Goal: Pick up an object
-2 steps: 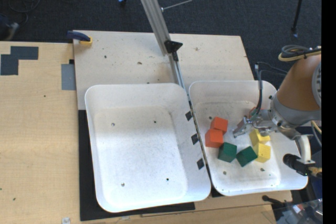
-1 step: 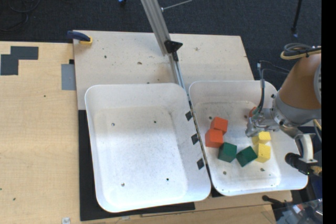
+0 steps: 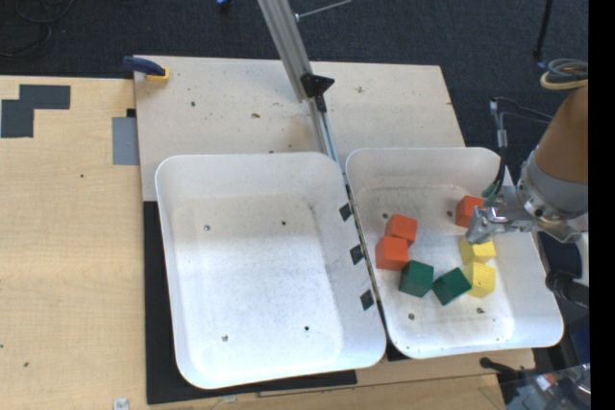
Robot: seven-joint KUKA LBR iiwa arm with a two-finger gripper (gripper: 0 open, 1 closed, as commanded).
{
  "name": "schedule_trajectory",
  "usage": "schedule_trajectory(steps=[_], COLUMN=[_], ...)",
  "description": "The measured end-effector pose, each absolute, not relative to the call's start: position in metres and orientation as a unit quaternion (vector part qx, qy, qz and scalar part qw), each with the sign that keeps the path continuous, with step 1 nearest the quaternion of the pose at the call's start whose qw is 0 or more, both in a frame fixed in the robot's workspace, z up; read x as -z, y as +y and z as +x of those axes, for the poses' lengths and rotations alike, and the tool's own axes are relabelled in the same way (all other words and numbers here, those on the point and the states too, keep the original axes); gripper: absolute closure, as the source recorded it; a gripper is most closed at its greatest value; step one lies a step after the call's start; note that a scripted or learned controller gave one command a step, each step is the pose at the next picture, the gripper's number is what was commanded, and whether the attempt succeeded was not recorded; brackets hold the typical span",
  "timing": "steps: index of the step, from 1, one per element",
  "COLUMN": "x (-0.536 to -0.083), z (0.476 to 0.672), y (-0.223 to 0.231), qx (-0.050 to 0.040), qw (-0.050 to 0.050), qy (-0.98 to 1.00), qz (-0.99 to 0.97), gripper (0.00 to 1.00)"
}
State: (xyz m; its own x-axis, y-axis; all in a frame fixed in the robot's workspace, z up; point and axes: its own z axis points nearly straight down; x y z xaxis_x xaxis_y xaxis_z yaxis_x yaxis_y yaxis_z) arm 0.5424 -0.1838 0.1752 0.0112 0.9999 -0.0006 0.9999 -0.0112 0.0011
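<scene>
Blocks lie in the right bin (image 3: 519, 331) in the camera view: two orange blocks (image 3: 396, 240) touching, two dark green blocks (image 3: 432, 281) below them, two yellow blocks (image 3: 479, 264) stacked beside, another orange block (image 3: 468, 209) near the gripper (image 3: 480, 226), whose grasp cannot be told.

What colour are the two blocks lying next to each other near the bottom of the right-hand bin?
Both blocks are dark green, in the camera view.

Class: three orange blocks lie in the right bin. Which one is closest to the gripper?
The orange block by itself at the bin's right, right beside the gripper. The other two sit together near the bin's middle.
</scene>
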Motion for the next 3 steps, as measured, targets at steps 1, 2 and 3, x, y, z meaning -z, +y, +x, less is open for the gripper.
schedule_trajectory(steps=[1,2,3], x=[-0.226,-0.279,-0.281], z=[0.545,0.546,0.562], y=[-0.174,-0.175,-0.13], qx=[-0.001,-0.0008,-0.0002], qw=[0.001,0.002,-0.001], qy=[0.708,0.708,0.709], qz=[0.706,0.706,0.706], gripper=[1.0,1.0,1.0])
